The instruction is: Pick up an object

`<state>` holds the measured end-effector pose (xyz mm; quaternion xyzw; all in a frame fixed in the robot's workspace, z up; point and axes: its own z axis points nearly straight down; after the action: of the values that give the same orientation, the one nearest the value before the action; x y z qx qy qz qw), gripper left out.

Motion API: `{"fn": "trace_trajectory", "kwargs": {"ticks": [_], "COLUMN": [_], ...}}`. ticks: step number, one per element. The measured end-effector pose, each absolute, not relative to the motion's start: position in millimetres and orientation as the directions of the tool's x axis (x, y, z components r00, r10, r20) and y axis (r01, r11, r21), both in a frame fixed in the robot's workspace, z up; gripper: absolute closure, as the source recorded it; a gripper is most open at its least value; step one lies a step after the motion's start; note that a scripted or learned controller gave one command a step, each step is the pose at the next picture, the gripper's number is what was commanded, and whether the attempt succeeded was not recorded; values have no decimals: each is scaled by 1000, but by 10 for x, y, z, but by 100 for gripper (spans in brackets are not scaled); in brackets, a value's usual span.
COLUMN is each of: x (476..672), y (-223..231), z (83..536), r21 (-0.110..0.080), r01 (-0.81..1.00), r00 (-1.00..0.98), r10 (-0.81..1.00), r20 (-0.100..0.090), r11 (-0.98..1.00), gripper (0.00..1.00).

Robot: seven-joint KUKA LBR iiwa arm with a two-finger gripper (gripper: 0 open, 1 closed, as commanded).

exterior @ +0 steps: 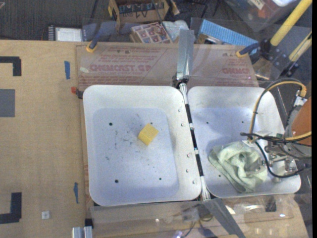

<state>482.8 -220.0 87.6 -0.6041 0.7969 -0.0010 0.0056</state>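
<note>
Nearest the bench's front edge, toward its right corner: one crumpled pale green cloth (238, 165), lying in the front part of the right bin (223, 103). Directly over the cloth's right side: the pincer (257, 163), low among cables; whether its tips were spread or pinching fabric could not be told. Left bin (99, 113): one small yellow block (148, 134), near the middle, well apart from the pincer. Task status, as judged: approach to the cloth made; no lift evident; grasp unconfirmed; raising an item clear remained. Along the bench's back edge: one clear sheet (148, 63) bearing red lettering, seen mirrored and not reliably legible; no brand could be read.
</note>
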Motion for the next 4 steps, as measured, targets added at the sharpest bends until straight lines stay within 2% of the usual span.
{"fn": "trace_trajectory", "kwargs": {"ticks": [1, 2, 3, 4], "x": [4797, 4796, 5042, 5080], "y": [-2155, -2003, -1957, -1360], "z": [1444, 2125, 1648, 882], "r21": [-2, -2, 0, 0], "r01": [-938, -928, -950, -840], "r00": [348, 372, 313, 543], "r10": [-938, -928, -950, -840], "r20": [-2, -2, -2, 2], "r11": [-348, -372, -313, -543], "gripper": [0, 0, 0, 0]}}
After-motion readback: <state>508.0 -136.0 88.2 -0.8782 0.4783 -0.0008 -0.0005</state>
